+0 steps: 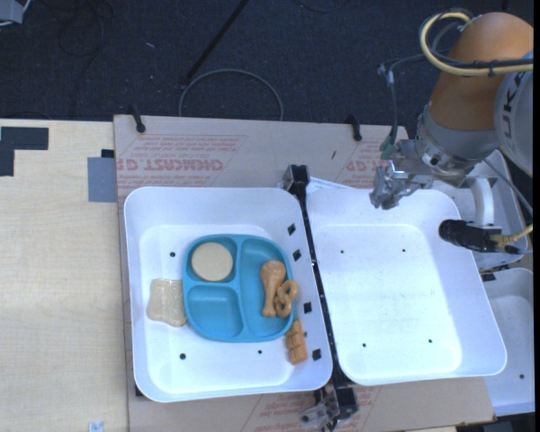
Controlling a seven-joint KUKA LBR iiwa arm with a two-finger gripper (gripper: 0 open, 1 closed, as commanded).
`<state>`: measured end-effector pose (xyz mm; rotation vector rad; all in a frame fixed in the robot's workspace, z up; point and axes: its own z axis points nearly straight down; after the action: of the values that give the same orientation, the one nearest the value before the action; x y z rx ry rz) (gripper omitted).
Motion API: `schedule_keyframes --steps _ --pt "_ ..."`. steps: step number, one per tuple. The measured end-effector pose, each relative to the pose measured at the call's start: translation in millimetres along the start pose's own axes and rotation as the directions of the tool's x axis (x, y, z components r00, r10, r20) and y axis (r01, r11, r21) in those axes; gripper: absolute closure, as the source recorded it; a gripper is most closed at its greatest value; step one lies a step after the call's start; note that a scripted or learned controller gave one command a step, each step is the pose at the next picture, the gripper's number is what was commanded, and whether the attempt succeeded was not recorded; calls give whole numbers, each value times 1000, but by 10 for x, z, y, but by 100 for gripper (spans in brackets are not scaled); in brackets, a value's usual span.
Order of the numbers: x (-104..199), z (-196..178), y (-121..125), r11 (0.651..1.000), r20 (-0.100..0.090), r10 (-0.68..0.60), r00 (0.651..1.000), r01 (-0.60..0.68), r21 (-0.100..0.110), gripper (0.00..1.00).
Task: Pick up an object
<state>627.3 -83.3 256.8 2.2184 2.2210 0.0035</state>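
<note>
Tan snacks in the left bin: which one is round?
The round tan cracker in the blue plastic tray's top-left compartment; the others are lumpy or twisted.

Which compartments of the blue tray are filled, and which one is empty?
On the blue tray, the round cracker and pretzel pieces fill two compartments; the front-left one is bare.

Colours noted, both bins [153,241] white.
Blue tray [225,318], tan pretzel [277,288] and beige disc [211,261] recorded left of grey gripper [389,191].

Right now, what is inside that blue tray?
The blue tray holds a round cracker in one compartment and a pretzel-shaped piece in another; the third looks bare. Whatever lies beneath the tray is covered.
</note>
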Motion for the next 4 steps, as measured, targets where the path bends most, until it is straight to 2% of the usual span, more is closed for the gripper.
schedule_keyframes --steps 1,3,4 --pt "-17 -426 5 1000 0 1 1000 -1 2 100" --pt "946 41 -221 1000 -1 -1 1000 1 9 100" --pt "1373 81 -282 1000 -1 -1 1000 1 8 100"
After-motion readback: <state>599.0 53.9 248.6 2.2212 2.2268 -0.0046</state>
